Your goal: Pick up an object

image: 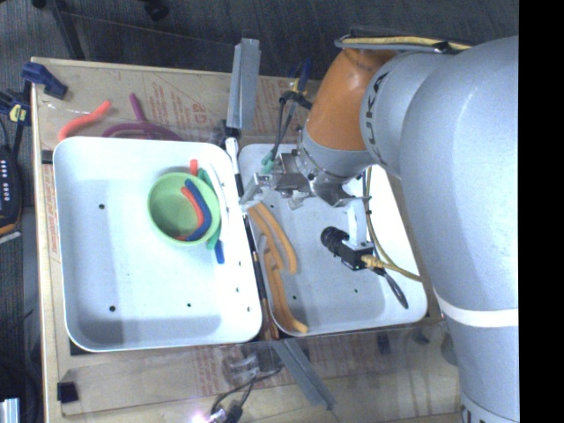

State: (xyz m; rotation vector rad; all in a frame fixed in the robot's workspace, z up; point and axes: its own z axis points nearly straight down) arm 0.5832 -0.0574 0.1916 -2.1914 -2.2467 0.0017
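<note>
— Grey arm (458,166), orange band (344,95) above the wrist, reaching in over the right bin (344,298). Its gripper (264,186) is down at that bin's far left corner.
— Open or closed?
— Cannot tell from this angle, nor whether it grips anything.
— What lies in that bin?
— Two orange curved strips (284,252), side by side along the left wall. Their upper ends are just beside the gripper.
— And the left bin (115,280)?
— One green bowl (172,210) near its right wall, with one red curved piece (189,199) and one blue curved piece (206,208) inside.
</note>
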